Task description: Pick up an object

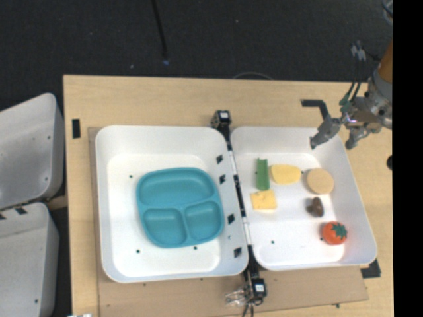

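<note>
Camera view: no legible txt, bins (106, 177)

Open floor left of and below green block (262, 174); crowded right: yellow pieces (285, 174), round biscuit (320, 181), tomato (334, 233).

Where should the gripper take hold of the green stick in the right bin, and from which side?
Likely best across the middle of the green stick, from straight above. It lies flat and runs lengthwise up the bin, so its narrow width suits the fingers. Its lower end almost meets the yellow wedge, and the yellow oval sits close on its right. The gripper hangs above the bin's far right corner.
</note>
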You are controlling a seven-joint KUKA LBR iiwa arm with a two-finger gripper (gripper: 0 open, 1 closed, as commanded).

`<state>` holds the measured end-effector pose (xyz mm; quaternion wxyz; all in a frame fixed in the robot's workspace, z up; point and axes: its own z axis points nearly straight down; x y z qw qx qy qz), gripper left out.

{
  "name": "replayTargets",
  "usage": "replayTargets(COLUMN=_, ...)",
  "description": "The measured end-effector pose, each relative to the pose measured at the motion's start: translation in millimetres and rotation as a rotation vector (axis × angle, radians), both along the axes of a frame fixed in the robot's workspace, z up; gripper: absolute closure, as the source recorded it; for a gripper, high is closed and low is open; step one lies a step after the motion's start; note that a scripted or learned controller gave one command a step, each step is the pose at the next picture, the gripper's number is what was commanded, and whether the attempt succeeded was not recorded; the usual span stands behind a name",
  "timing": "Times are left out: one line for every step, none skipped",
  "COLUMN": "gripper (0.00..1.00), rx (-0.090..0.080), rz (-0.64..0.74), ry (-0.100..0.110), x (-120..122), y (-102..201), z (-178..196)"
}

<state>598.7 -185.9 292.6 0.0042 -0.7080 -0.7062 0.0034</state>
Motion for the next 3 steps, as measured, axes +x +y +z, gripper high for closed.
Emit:
replayTargets(gripper=0.00, rx=-0.002, rz=0.003, ry=-0.012, x=1.8, y=0.7, z=7.4)
replayTargets(gripper=0.00, rx=-0.002, rz=0.006, ry=-0.008, x=8.5, y=5.4, z=-39.9)
replayTargets(gripper=0.00, rx=-0.002, rz=0.001, ry=-0.006, x=4.8, y=-0.1, z=-102.3)
